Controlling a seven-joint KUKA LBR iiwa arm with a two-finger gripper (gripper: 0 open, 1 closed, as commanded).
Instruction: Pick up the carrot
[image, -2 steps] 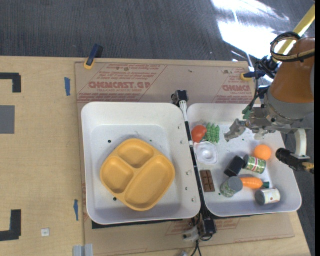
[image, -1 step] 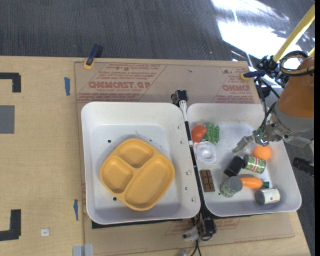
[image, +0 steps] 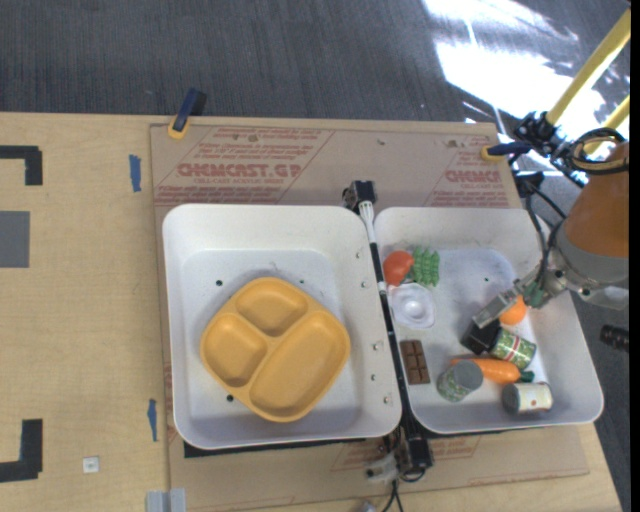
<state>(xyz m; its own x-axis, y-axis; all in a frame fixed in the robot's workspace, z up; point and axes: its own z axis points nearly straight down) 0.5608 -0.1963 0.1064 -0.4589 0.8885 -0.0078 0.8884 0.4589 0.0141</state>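
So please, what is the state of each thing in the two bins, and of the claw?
Plate: upright, nothing in its compartments, in the left bin.
Carrot: lying flat in the right bin, not gripped.
Green can: on its side, touching the carrot.
Grey can: lying against the carrot's end.
Chocolate bar: lying flat.
Claw: low in the right bin, above the carrot.

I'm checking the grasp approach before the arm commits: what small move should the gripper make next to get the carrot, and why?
Probably shift the gripper a little toward the near edge of the right bin and line it up over the carrot. It now sits above a green-labelled can and a small orange ball, while the carrot lies just beyond, beside a grey can.
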